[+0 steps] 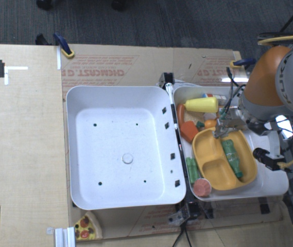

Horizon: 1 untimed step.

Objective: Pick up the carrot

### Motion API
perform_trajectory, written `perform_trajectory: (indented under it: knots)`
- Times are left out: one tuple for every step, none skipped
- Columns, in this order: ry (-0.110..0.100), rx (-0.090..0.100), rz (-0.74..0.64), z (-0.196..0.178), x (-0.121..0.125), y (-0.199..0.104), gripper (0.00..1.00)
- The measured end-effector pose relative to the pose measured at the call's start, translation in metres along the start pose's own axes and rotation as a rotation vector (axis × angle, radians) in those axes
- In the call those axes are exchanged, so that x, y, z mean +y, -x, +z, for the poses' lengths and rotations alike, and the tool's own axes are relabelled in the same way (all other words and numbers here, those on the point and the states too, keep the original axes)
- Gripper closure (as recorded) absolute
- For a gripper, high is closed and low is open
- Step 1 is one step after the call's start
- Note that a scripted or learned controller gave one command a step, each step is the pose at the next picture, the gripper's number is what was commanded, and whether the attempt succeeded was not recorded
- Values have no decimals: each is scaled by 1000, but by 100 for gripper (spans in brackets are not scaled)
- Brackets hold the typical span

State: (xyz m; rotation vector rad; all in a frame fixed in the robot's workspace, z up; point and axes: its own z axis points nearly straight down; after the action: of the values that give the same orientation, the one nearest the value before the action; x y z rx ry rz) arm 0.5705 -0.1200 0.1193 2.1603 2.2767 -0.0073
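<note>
1. Cardboard-covered bench (22, 153) under my feed, dark carpet along the far edge, two white bins side by side on top.
2. Gripper (220, 131) is down in the right bin (270, 185), tips just over the far rim of the yellow divided dish (213, 161). Honestly I can't tell how the jaws stand, it's a dark blur of cable and metal from up here.
3. Carrot (189, 130), as best I can make it out, is the orange-red piece lying at the left side of the right bin, just left of the dish and near-left of the gripper. It sits apart from the tips.
4. A small orange bit (208, 123) sits between the carrot and the gripper; can't say what it is.
5. Green veg (232, 159) lies inside the dish's right compartment.
6. Yellow corn-ish thing (202, 105) lies at the far end of that bin.
7. Pink round piece (202, 187) and a green stick (190, 169) sit at the near-left of the dish.
8. Left bin (84, 189) has a small round disc (127, 159) in its middle.
9. A pizza slice toy (86, 228) lies on the bench near the left bin's near corner.
</note>
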Motion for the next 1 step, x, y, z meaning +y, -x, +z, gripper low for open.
perform_trajectory:
  knots:
    - [22, -8, -338, 19, -22, -16, 100]
